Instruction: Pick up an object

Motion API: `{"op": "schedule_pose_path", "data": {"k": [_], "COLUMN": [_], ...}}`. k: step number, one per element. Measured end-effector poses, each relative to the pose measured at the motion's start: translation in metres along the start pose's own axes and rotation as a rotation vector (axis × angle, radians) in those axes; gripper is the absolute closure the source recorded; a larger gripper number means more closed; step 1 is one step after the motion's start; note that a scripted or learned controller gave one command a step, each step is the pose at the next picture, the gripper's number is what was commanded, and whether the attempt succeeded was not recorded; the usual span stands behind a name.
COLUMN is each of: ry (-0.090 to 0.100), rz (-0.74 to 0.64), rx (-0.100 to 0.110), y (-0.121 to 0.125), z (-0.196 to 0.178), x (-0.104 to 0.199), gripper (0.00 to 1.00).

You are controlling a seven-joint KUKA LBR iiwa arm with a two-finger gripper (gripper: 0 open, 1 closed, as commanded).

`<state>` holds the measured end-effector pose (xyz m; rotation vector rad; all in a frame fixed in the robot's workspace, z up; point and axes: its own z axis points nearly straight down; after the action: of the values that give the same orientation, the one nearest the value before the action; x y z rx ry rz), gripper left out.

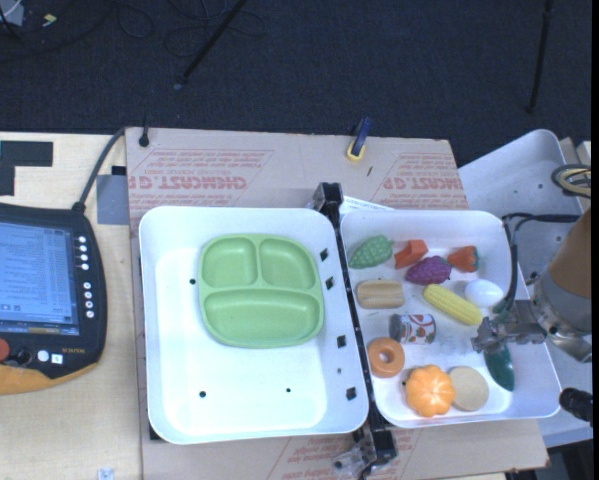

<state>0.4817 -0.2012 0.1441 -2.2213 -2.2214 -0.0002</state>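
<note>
A dark green oblong toy (501, 369) lies at the right-hand white bin's (539, 404) right edge, lower right of the frame, just under the hand (495, 336). Whether the hand grips it, I cannot tell. A yellow plastic corn cob (451, 304) lies up-left.

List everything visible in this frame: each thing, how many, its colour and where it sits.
Bins: 2, white, side by side on the bench.
Divided plate: 1, light green, left bin.
Toy foods: right bin; green vegetable, red-orange piece, purple grapes, red piece, bread roll, yellow corn, white egg, can, doughnut, orange, tan cookie, dark green piece.
Control pendant: 1, black and orange, far left.
Gripper: 1, grey, right bin's right edge.
</note>
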Motion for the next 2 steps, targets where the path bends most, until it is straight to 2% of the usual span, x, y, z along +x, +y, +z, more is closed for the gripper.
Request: {"op": "schedule_pose_path", "data": {"k": [1, 2], "ry": [0.0, 0.0], "rz": [-0.002, -0.001], "rx": [-0.001, -0.001], "y": [0.002, 0.003], "z": [-0.052, -0.085], "x": [0.01, 0.009], "gripper": [1.0, 1.0]}}
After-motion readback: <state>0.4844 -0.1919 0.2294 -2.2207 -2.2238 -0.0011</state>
